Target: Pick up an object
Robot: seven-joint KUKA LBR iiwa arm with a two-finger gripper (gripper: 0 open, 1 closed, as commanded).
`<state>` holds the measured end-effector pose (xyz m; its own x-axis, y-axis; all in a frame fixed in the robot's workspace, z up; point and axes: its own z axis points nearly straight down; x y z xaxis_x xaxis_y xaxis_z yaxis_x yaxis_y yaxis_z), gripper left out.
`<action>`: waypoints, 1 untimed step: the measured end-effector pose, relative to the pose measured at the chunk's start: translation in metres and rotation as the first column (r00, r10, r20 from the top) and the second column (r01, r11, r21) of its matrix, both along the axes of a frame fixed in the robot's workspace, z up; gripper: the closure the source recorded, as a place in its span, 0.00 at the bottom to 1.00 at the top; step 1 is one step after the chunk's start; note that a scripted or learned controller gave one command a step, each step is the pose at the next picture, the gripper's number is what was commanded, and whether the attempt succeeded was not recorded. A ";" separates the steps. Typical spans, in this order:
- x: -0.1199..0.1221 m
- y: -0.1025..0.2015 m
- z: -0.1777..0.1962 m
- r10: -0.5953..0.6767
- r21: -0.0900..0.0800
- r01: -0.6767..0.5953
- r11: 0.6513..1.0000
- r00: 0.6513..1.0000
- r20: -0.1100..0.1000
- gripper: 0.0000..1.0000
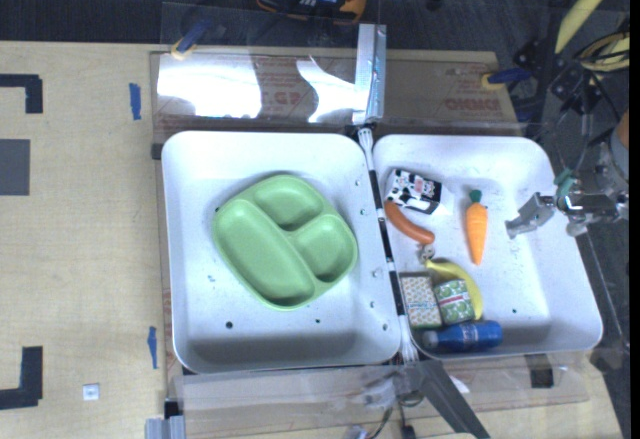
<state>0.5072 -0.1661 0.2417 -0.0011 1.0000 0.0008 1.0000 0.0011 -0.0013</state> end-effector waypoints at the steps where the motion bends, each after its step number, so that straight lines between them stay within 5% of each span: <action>1: 0.019 0.027 -0.136 0.267 -0.005 -0.267 0.964 0.964 0.014 0.00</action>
